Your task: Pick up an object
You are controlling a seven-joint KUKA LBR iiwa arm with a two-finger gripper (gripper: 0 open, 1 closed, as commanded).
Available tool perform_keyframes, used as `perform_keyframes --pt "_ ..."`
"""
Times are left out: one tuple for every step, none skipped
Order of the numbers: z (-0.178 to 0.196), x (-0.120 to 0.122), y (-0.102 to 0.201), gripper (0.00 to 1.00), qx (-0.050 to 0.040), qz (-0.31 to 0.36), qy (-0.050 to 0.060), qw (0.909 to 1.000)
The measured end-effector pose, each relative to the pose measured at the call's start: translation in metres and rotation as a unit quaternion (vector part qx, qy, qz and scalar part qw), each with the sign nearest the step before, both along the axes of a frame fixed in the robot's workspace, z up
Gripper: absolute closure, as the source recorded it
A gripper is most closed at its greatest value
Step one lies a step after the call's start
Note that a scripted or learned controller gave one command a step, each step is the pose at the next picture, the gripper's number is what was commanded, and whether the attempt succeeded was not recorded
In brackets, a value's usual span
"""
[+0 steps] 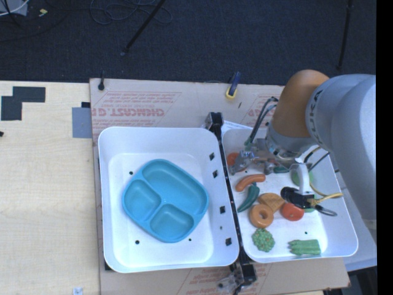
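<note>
My gripper is low over the back left part of the right bin, with the grey arm and its orange band reaching in from the right. A small red-orange piece lies just left of the gripper, against the bin's left wall. An orange sausage lies just in front of the gripper, apart from it. Nearer the front are a green pepper, a brown pastry, a donut, a red tomato, a broccoli floret and a green ridged piece.
The left bin holds a blue divided plate. A black divider runs between the two bins. A blue and yellow clamp sits on the cardboard behind the bins.
</note>
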State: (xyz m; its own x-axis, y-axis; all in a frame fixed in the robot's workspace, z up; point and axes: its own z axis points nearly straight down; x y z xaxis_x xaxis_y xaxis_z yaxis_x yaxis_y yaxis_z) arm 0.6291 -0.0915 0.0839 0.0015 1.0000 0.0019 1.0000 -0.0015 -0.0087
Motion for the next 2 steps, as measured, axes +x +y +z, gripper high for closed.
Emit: perform_keyframes --pt "0.009 0.000 -0.001 1.00 0.0004 -0.002 0.001 1.0000" --pt "0.052 -0.001 0.006 1.00 -0.0003 0.001 -0.003 1.0000"
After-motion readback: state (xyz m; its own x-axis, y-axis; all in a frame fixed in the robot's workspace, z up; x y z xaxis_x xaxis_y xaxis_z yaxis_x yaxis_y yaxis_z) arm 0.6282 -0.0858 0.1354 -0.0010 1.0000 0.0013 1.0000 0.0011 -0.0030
